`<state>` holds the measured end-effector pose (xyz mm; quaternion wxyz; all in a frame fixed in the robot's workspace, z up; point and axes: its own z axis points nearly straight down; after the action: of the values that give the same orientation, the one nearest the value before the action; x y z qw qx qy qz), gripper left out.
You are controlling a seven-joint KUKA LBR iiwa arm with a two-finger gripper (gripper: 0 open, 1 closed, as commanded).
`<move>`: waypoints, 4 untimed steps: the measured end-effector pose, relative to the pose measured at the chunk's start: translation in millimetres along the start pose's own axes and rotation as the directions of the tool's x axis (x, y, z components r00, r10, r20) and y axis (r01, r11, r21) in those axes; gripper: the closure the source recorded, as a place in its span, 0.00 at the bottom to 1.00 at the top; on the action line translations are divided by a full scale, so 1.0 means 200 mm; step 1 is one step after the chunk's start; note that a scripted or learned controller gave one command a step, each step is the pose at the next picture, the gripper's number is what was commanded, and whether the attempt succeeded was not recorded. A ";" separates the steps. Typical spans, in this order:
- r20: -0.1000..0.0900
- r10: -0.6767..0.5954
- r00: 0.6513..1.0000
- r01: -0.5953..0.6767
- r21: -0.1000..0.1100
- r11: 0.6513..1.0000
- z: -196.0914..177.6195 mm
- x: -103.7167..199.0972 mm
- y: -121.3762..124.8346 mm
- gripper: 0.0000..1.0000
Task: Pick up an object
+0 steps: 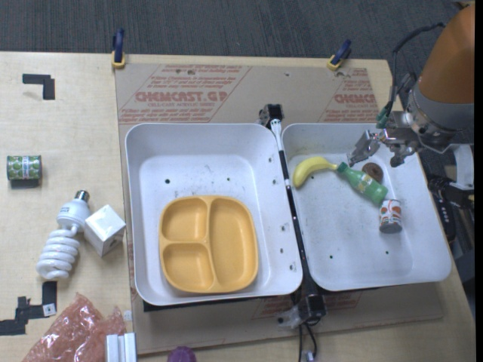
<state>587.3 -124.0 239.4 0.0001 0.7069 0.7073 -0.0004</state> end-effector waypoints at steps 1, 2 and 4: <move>0.000 0.002 1.000 -0.002 0.000 1.000 0.74 0.01 -0.03 0.00; 0.001 0.005 1.000 -0.005 -0.002 1.000 0.69 0.00 -0.03 1.00; -0.001 0.004 1.000 -0.004 0.000 1.000 0.74 0.09 -0.30 0.00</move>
<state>527.2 -105.8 92.3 -0.0001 0.7081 0.7061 -0.0002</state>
